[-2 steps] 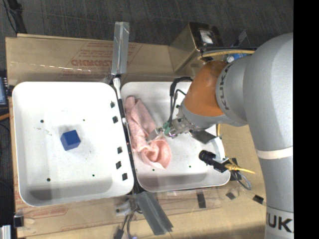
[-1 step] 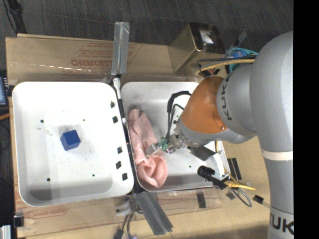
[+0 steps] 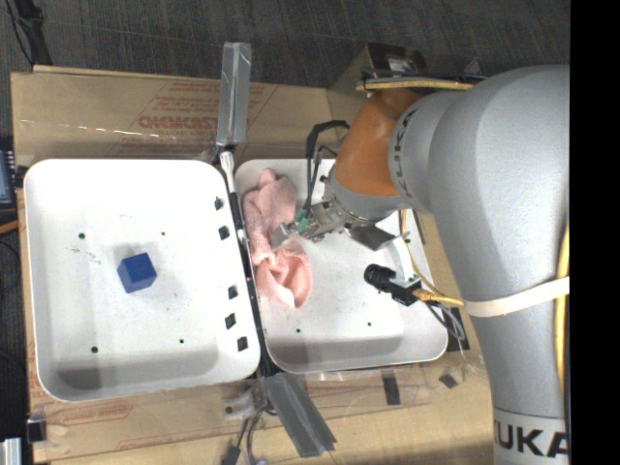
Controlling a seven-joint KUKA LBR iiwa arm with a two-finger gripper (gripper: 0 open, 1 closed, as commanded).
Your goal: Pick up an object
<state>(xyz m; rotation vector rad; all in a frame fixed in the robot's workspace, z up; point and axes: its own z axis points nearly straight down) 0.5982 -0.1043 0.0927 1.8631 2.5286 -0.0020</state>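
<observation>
Gripper [image 3: 294, 227] is down in the right bin [image 3: 339, 352], jaws at the pink cloth [image 3: 276, 245] bunched along the left wall, grip impossible to tell, so it looks mid-grasp and next needs a firm pinch, then a straight lift.

Two white bins sit side by side on a tabletop [image 3: 87, 105] covered with brown cardboard. The left bin [image 3: 58, 356] and the right bin [image 3: 334, 352] meet at a grey metal divider [image 3: 233, 95] with black clips along it. Dark carpet [image 3: 194, 8] lies beyond the tabletop.
</observation>
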